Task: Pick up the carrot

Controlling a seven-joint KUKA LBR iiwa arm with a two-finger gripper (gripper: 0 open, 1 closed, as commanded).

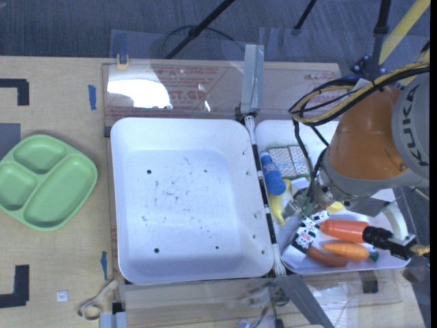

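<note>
Two orange tapered pieces lie side by side at the near end of the right bin (396, 214). The lower one (348, 250) looks like the carrot. The upper one (343, 229) is redder and has a dark end on its right. My gripper (305, 207) hangs under the orange wrist band, low over the middle of the right bin, just left of and above both orange pieces. It sits among the clutter there, and its tips are too small and hidden to read. Nothing visibly hangs from it.
The right bin also holds a blue bottle (272, 173), a yellow piece (276, 209), a patterned box (291, 159), a black-and-white item (305, 234) and a brown sausage shape (322, 257). The left bin (136, 142) lies alongside. A green divided plate (44, 181) rests at far left.
</note>
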